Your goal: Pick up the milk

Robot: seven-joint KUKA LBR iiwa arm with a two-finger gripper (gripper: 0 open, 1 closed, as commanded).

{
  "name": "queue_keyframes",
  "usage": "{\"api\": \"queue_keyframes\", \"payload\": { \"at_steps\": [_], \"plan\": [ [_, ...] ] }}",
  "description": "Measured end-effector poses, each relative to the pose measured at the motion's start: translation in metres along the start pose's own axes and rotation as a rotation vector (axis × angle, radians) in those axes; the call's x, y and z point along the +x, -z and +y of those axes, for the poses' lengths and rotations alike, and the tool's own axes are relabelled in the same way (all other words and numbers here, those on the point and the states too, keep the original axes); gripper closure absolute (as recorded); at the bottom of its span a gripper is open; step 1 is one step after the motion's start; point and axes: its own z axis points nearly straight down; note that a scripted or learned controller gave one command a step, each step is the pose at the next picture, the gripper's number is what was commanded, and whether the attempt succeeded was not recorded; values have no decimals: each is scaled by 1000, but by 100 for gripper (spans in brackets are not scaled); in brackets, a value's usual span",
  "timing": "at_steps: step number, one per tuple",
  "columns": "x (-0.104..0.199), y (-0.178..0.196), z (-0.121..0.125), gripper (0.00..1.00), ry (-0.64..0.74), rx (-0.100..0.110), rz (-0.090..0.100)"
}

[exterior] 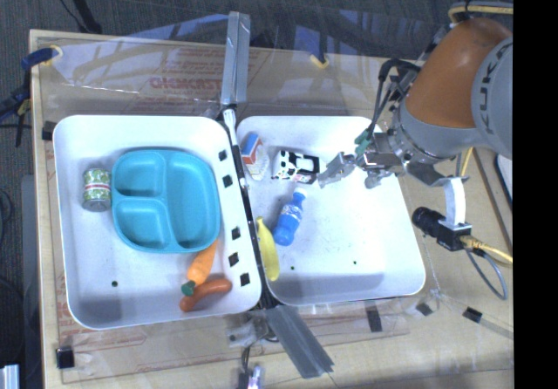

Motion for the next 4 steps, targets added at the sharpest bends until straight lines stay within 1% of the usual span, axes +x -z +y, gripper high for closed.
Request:
{"api": "queue_keyframes", "payload": {
  "at_steps": [1,2,3,4],
  "plan": [
    [20,-124,27,0,86,1,0],
    [16,-156,29,0,-229,2,1],
    [17,-147,29,100,-225,6,3],
    [32,-68,16,100,-343,-2,0]
  ]
}}
